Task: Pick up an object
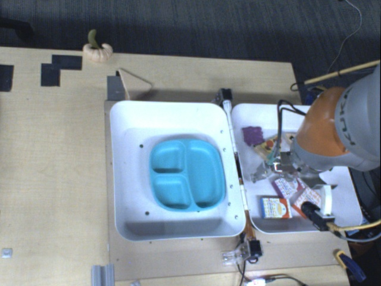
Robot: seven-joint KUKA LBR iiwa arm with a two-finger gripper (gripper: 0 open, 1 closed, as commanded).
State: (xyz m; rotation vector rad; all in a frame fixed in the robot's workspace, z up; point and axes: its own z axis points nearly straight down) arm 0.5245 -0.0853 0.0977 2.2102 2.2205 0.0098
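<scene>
The arm (351,121) is reaching in from the right of the frame and is hanging over the right bin (348,202), with its orange band (318,130) covering the bin's upper middle. The jaws are pointing down near the bin's centre (the wrist is hiding them, so it cannot be told whether they are spread or pressed together).

Objects are lying in the right bin as follows:
- A purple item (252,134) is sitting at the upper left, apart from the arm.
- A small blue-and-orange box (275,207) is lying at the lower left.
- A printed packet (288,187) is lying just above that box, close under the wrist.
- What appears to be a multicoloured item (269,148) is resting below the purple one.

The left bin (122,159) is holding a blue divided plate (187,173). Both bins are sitting on the counter (53,177).
</scene>
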